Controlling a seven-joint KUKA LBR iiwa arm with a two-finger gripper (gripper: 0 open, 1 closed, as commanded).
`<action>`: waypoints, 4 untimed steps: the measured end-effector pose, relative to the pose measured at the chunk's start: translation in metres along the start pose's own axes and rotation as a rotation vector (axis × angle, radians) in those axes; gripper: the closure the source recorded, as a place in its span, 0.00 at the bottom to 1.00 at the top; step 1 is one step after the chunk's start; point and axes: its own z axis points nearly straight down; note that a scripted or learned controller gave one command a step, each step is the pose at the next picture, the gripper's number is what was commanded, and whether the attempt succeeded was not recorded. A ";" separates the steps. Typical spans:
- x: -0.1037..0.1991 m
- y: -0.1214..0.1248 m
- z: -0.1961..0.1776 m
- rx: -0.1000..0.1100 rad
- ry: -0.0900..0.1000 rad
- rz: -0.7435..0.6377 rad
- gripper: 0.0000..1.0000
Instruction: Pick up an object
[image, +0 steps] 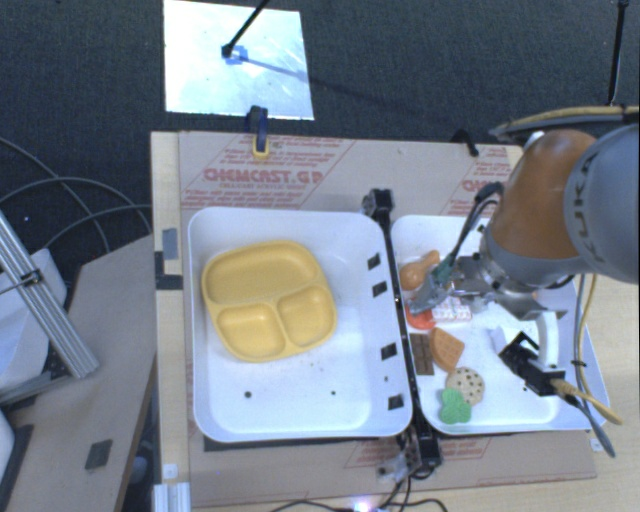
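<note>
Yellow divided tray (268, 298) in left bin (300, 420); toy foods (455, 375) in right bin (500, 415); gripper (428, 293) low over them, opening impossible to tell.

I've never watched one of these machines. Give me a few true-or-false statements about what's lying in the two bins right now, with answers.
1. A yellow tray lies in the left bin. True.
2. The tray has three compartments. True.
3. The pincer hangs over the left bin. False: it is over the right bin, near the divider.
4. A green piece lies near the right bin's front edge. True.
5. The cookie sits on the tray. False: it lies in the right bin, just behind the green piece.
</note>
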 end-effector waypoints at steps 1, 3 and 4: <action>0.000 -0.022 0.004 0.009 -0.004 0.012 0.00; 0.034 -0.044 -0.007 0.005 -0.003 0.007 1.00; 0.096 -0.042 -0.110 -0.003 0.000 0.002 1.00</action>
